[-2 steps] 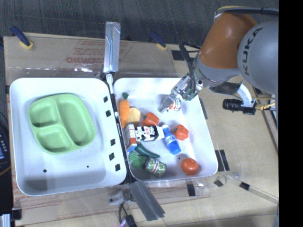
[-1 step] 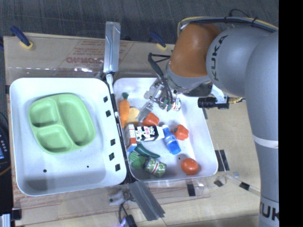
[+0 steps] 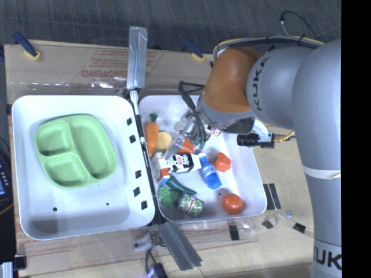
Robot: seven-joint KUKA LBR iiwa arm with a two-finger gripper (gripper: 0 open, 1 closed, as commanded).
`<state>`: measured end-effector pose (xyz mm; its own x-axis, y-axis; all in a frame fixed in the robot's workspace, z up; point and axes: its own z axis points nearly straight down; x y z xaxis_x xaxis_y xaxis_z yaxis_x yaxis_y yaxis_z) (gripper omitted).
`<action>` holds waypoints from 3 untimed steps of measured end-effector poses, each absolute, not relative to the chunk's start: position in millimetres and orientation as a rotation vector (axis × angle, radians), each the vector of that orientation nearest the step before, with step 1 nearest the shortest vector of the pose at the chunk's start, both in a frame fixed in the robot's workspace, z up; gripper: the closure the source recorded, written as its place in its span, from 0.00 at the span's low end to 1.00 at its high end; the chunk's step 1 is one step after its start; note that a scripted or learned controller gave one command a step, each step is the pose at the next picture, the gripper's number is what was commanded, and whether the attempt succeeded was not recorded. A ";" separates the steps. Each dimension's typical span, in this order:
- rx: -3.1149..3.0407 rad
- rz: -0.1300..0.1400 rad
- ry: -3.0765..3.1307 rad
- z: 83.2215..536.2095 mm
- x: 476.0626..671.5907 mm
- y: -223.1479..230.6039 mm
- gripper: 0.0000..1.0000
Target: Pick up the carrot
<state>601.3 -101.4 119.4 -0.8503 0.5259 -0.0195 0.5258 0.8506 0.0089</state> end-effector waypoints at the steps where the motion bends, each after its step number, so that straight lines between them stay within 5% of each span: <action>1: 0.552 -0.001 3.089 206.6 614.3 -115.8 0.00; 2: 0.089 0.000 3.142 192.0 600.3 -74.9 0.00; 3: 0.146 0.000 3.136 192.7 631.7 -34.6 0.00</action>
